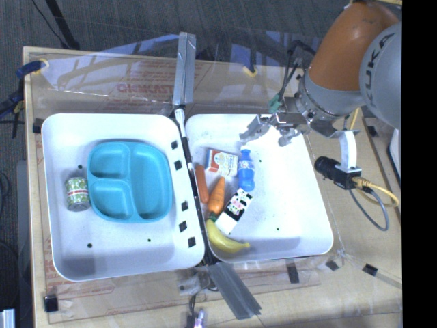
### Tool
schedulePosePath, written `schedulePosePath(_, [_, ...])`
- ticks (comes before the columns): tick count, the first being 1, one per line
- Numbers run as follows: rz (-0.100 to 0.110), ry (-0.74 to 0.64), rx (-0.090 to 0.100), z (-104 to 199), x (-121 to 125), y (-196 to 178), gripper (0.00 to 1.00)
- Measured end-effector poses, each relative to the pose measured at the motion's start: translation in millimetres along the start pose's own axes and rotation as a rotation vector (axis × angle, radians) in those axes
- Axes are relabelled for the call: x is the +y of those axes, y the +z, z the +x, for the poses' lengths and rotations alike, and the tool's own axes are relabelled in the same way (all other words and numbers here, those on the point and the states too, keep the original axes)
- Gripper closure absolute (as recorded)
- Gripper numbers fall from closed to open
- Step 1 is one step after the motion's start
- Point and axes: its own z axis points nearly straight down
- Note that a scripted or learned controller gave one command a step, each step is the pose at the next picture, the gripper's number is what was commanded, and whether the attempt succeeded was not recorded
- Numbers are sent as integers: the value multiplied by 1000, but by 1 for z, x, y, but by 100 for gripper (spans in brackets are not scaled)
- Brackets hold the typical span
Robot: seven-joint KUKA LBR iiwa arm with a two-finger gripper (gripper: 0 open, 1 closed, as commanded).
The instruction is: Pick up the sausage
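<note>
White left bin (61,244): blue tray (130,180), can (77,192); right bin (307,231): sausage (201,183), carrot (216,195), banana (225,240); tool (272,132) spread, w/ nothing gripped.

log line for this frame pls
phase: approach | tool: open, above right bin's far side, holds nothing | sausage: right bin, at left wall beside carrot | left bin: blue tray, can
</note>
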Motion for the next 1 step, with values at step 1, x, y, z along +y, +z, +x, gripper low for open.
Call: schedulePosePath(1, [1,-138,1,-36,11,176,0])
